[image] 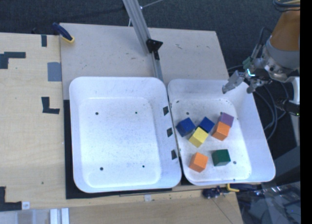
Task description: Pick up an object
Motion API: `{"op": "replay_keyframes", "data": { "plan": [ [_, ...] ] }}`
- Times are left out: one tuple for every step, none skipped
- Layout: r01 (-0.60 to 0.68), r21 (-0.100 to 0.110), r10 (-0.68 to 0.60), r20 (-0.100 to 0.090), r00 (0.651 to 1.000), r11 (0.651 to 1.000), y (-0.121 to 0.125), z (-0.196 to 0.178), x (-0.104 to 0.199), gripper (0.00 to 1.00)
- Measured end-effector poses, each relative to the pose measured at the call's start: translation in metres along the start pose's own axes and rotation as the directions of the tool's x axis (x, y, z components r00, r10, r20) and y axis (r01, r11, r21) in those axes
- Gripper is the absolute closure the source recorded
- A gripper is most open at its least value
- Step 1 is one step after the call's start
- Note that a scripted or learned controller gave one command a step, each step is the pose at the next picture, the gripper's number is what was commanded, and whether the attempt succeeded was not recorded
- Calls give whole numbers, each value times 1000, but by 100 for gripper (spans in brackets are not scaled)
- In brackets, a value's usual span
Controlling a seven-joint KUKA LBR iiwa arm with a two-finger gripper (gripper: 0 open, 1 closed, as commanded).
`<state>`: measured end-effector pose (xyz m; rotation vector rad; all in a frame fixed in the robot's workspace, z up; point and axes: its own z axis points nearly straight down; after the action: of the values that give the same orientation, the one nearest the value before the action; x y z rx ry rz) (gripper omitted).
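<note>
- Camera view: two white bins sit side by side on the table (112, 52); the left bin (78, 120) and the right bin (253, 150) touch along their inner rims.
- The tool (240, 83) hangs over the far right corner of the right bin, near its rim, and nothing sits between its fingers; whether they are spread or pressed together cannot be told.
- Seven cubes lie in the right bin:
- a dark blue cube (185, 126) toward the inner rim,
- a yellow cube (198, 136) just beside it,
- a second blue cube (206, 124) touching the yellow one,
- an orange cube (221, 131) with a purple cube (226, 118) against its far side,
- another orange cube (198, 161) and a green cube (221, 157) near the front rim.
</note>
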<state>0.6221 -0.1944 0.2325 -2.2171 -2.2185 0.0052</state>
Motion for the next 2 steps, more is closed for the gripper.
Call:
{"op": "replay_keyframes", "data": {
  "plan": [
    [1,-4,-1,2,1000,1000,1,-3,0,0],
    [1,0,-1,2,1000,1000,6,44,-5,0]
  ]
}}
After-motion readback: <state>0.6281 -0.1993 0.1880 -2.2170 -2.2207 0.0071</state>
